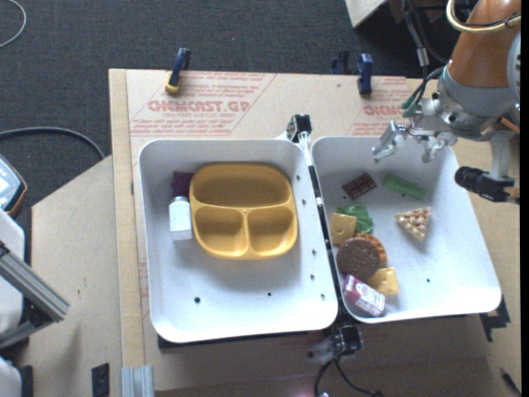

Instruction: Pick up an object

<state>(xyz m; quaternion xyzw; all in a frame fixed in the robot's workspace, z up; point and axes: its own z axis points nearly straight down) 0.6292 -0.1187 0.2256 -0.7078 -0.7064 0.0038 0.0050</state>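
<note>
A: Item one: grey two-finger gripper [411,141], hovering at the 12 o'clock rim of the right shallow white bin [479,259]. Fingers splayed apart, nothing between them.

B: Nearest candidate?

A: Flat green rectangular bar [404,187], just at 6 o'clock of the gripper, lying flat on the bin floor in the 12 o'clock part of the bin. Apart from its neighbours on all sides.

B: Long axis?

A: Running roughly 10 o'clock to 4 o'clock, slightly tilted off the bin's back wall. No obvious front or back end; both ends much alike.

B: Advice for the grasp?

A: Probably best to turn the wrist so the fingers close across the short width, i.e. along the 1-to-7 line, then descend straight over the bar's middle. Worth keeping fingers wide until low, since a thin flat piece can slip out or be pushed aside.

B: Other stock nearby?

A: Small dark brown ridged chocolate square [359,186], at 9 o'clock of the bar, well clear. Tan triangular pizza-slice toy [415,221], at 5 o'clock of the bar. Further toward 7 o'clock: yellow cheese wedge [342,227], green leafy piece [359,216], brown round cookie [359,255], crowded together and touching; poorer picks.

B: Left bin?

A: Left shallow white bin [165,304] holding a yellow three-compartment plastic tray [243,209] and a small white bottle [179,218] at the tray's 9 o'clock.
</note>
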